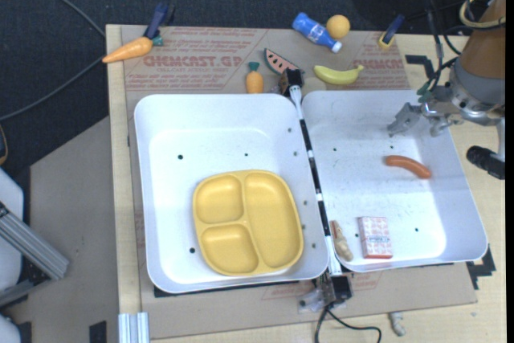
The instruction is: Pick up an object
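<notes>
In the right bin point(450, 213) lie an orange-red sausage point(408, 165), a small pink and white box point(374, 237) near the front, and a thin brown piece point(340, 241) against the left wall. My gripper point(419, 123) hangs over the bin's back right part, above and just behind the sausage. It is open, with its two grey fingers point(399, 123) spread apart and nothing between them. The arm's wrist comes in from the right edge.
The left bin point(161, 132) holds a yellow three-compartment plate point(247, 221). Behind the bins on the bench lie a carrot point(127, 51), a watermelon slice point(277, 60), a banana point(337, 74), a blue bottle point(315, 31) and an orange ball point(338, 26).
</notes>
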`<state>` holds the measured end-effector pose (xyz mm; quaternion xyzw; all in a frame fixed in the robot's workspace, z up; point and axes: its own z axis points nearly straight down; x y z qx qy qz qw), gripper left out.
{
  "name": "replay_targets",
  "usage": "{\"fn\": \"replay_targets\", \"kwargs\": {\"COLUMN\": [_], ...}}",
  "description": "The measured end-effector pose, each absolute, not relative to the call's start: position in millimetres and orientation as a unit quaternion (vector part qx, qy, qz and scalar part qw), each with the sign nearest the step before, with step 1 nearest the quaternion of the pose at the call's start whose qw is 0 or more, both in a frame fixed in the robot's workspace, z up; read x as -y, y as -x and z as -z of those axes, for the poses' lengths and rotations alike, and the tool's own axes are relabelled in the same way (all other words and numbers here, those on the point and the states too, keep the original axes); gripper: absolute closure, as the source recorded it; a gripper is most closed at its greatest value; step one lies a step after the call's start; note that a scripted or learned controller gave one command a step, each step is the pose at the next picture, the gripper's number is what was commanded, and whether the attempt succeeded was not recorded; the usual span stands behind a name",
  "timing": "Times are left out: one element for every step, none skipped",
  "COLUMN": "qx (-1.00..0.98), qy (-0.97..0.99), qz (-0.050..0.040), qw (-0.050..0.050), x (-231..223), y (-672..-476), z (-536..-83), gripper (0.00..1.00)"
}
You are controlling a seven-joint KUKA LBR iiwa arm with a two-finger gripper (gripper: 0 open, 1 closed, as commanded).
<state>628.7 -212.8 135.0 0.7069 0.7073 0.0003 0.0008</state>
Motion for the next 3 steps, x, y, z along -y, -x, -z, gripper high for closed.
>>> {"fn": "replay_targets", "kwargs": {"qx": [-0.707, -0.707, -0.707], "qy": [-0.707, -0.707, -0.707], "qz": [0.0003, -0.0002, 0.0003], "qw": [-0.001, 0.002, -0.001], "x": [175, 222, 181], "y": [-577.8, -603.8, -582.3], "z": [-84, -167, -89], "gripper": [0.0, 0.0, 0.0]}}
